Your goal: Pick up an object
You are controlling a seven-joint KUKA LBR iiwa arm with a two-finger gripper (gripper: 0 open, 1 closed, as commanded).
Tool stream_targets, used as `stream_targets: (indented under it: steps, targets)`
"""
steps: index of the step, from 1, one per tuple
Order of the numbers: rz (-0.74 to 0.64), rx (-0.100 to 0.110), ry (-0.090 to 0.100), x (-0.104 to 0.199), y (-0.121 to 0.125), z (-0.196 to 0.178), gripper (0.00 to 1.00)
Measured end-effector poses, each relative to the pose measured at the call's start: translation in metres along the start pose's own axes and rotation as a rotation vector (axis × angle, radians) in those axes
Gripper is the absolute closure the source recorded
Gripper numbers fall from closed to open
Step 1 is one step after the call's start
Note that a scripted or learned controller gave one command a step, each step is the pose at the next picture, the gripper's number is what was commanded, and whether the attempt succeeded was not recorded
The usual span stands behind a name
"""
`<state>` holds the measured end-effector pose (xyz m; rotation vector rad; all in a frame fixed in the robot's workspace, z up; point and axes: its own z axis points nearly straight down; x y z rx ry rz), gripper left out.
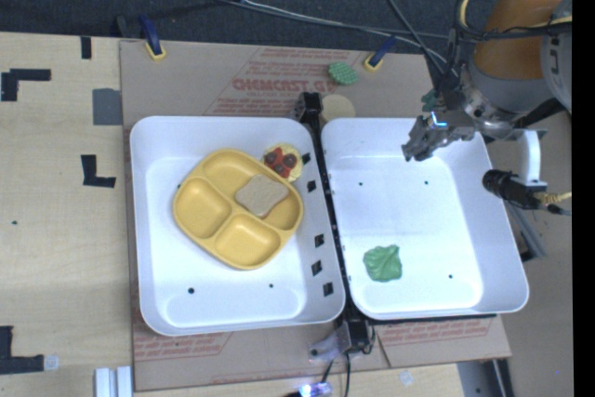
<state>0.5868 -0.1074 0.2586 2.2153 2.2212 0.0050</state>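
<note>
Space is what the right bin [483,228] offers: its white floor lies bare from the far wall down to a small green leafy piece [382,262], which sits near the bin's front wall, toward the divider side. Nothing touches that green piece, and open floor surrounds it on every side. Across the dark divider [321,200] from the right bin, the left bin [153,228] is busier. A yellow compartment plate [209,209] lies tilted across its middle, with a tan slice of bread [261,194] resting on the plate's near-divider compartments. A small red and dark berry-like item [282,162] sits at the plate's far corner, close to the divider. White floor stays open along the left bin's front wall. Beyond the far wall of the right bin, on the brown board [270,79], a small green textured piece [341,71] lies well apart from everything in the bins.

Now the arm: its orange band [525,14] and grey wrist hang over the far outer corner of the right bin, cables looping above it. The end effector [423,144] points down and toward the divider, hovering over the far part of the right bin's floor, just inside the far wall. It sits well apart from the green leafy piece. Its tip is dark and small from this angle, so I cannot tell how far it is open, and nothing can be made out in it.
</note>
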Motion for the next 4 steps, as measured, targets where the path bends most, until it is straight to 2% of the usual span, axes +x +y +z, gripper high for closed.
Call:
stream_targets:
  steps: [1, 4]
  targets:
    - [-0.004, 0.005, 0.003, 0.053, 0.015, -0.003, 1.0]
    - [-0.003, 0.009, 0.001, 0.207, 0.028, 0.028, 1.0]
